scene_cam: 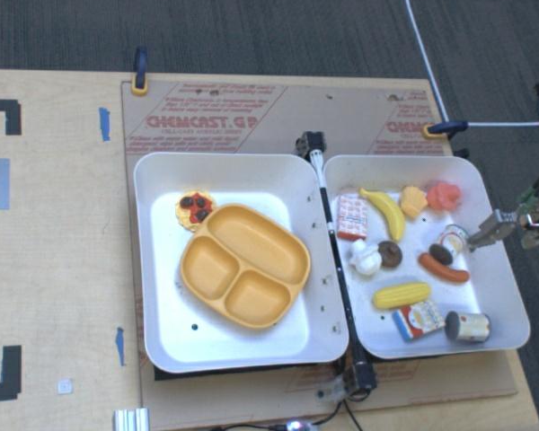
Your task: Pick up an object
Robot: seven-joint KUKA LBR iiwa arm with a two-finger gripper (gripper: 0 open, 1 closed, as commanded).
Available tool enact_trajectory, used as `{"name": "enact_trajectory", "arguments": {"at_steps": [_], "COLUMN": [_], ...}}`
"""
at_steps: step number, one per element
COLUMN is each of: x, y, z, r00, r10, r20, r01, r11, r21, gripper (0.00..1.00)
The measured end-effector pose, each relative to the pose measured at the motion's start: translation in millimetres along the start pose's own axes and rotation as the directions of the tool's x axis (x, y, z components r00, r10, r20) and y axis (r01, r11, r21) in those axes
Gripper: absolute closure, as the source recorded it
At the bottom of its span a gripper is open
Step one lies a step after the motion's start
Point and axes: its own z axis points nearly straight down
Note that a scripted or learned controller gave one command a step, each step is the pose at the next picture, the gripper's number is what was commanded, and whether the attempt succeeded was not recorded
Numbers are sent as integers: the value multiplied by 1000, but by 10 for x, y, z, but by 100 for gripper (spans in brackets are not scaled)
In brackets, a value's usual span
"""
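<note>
The right bin (512, 305) holds several toy foods: a yellow banana (384, 212), a red-and-white packet (351, 216), an orange piece (414, 201), a pink piece (444, 195), a white bulb (367, 259) beside a brown ball (390, 254), a red sausage (446, 268), a corn cob (402, 294), a small carton (419, 320) and a can (467, 327). My gripper (479, 237) reaches in from the right edge, low over the bin's right side, its tip just right of a small round white-and-red item (453, 239). I see nothing held in it.
The left bin (153, 241) carries an orange divided plate (244, 265) and a small berry tart (194, 208) at its upper left. A black divider bar (328, 232) runs between the bins. Clamps (140, 70) pin the cardboard sheet under them.
</note>
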Motion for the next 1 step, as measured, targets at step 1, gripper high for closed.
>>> {"name": "enact_trajectory", "arguments": {"at_steps": [1], "x": [-240], "y": [-32], "z": [1813], "r00": [1000], "r10": [2], "r20": [0], "r01": [-2], "r11": [1000], "r21": [1], "gripper": [0]}}
